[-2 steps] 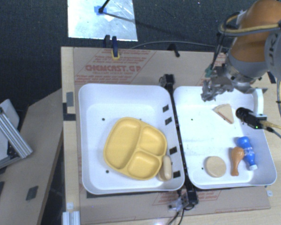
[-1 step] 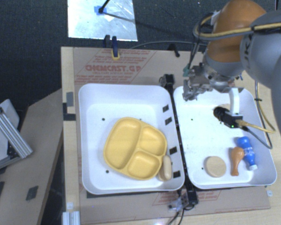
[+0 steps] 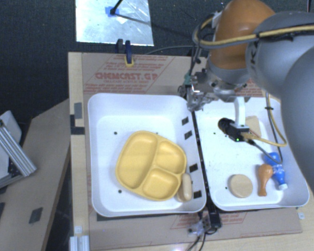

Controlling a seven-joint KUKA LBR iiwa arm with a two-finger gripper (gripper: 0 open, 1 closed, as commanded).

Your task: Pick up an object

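Note:
My gripper (image 3: pixel 197 100) hangs over the far end of the divider between the two white bins, with the orange-banded wrist just above it. The left bin (image 3: pixel 101 140) holds a yellow divided plate (image 3: pixel 149 166) and a small tan roll (image 3: pixel 185 187) leaning at the plate's right edge. In the right bin (image 3: pixel 217 163) lie a round tan disc (image 3: pixel 240 185), a brown drumstick-shaped piece (image 3: pixel 263 178), a blue object (image 3: pixel 277 167) and a pale tan block (image 3: pixel 253 125). All of these lie nearer the front than the gripper, and none touches it.
The bins rest on a brown cardboard sheet (image 3: pixel 126 76). A shiny metal plate (image 3: pixel 113 14) lies beyond it, with a blue-and-yellow clamp (image 3: pixel 127 51) at the cardboard's far edge. An aluminium frame (image 3: pixel 8 145) stands at the left.

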